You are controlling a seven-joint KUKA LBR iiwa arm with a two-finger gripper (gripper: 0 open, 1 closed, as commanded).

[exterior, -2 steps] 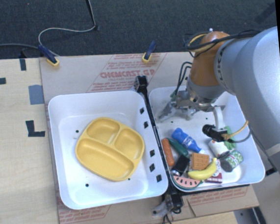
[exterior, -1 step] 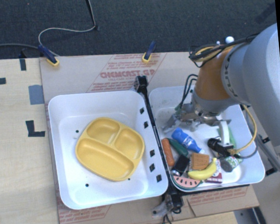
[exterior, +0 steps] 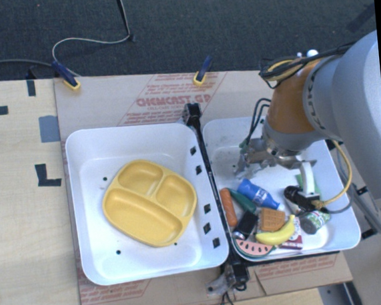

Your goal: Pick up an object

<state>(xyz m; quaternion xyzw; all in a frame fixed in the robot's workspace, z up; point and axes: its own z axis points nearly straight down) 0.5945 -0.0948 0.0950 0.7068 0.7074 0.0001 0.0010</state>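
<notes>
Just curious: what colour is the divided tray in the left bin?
Yellow all over; the divided tray shows plainly in the camera view.

Arm parked over the right bin, toys piled at the front

The end effector (exterior: 250,161) hangs low in the right bin (exterior: 346,234), just above a blue bottle (exterior: 257,194), carrot (exterior: 229,206), banana (exterior: 277,234) and watermelon slice (exterior: 252,248). The left bin (exterior: 87,192) has a yellow divided plate (exterior: 149,201).

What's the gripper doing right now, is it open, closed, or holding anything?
Gripper: low over the right bin, just above the blue bottle; whether it is open or closed cannot be told, and nothing can be seen held in it.
</notes>
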